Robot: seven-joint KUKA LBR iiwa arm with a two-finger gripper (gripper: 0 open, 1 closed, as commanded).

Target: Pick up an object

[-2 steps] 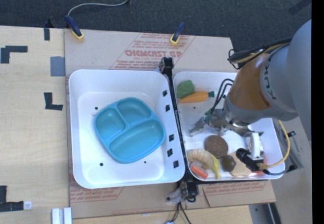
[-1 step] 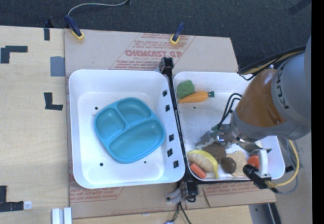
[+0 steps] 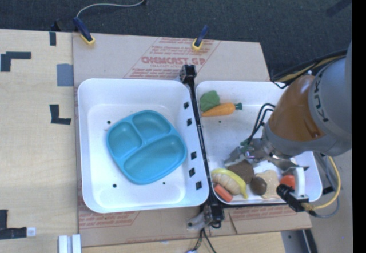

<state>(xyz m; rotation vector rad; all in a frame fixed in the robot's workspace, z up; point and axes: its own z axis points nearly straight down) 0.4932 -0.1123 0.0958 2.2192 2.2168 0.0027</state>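
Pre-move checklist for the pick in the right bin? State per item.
1. Gripper over the right bin: ok, low near the food pile.
2. Target under the gripper: cannot tell; the brown piece and banana both lie close.
3. Anything held: cannot tell, the arm hides the tip.
4. Carrot and green piece out of the way: ok, at the bin's far end.
5. Cable free of the gripper: cannot tell.
6. Blue plate in the left bin: ok, apart from the arm.
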